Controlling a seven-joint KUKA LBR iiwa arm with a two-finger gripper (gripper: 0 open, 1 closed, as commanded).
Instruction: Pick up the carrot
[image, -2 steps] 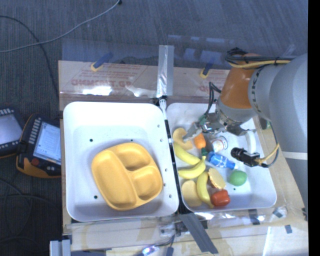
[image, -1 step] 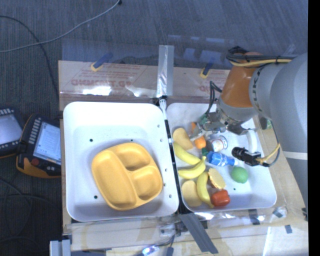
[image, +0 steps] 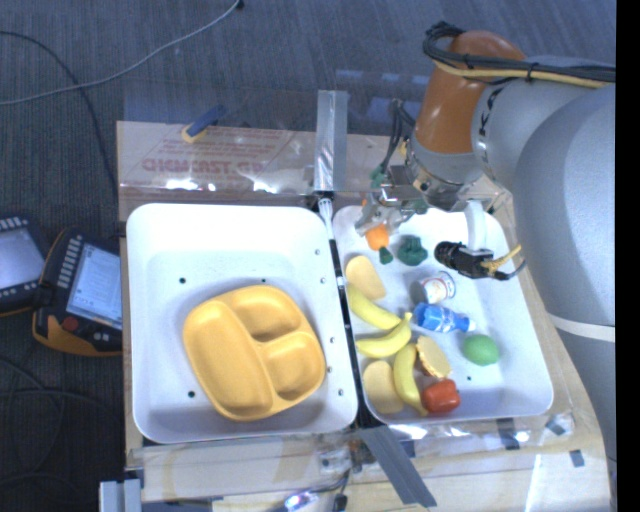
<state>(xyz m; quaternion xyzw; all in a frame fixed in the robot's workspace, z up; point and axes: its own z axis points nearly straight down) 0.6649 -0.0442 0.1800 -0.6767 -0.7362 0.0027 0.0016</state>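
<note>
Carrot (image: 376, 237) lies at the far left corner of the right bin (image: 520, 395), and I see my gripper (image: 385, 208) directly above it but cannot tell its state, so I judge the grasp is in hand and next calls for a firm pinch before lifting

Red print, hard to read
Faded red lettering runs across the cardboard sheet (image: 225, 160) behind the bins; the words can't be made out.

Robot lab (teach pendant (image: 80, 295) on floor)
</note>
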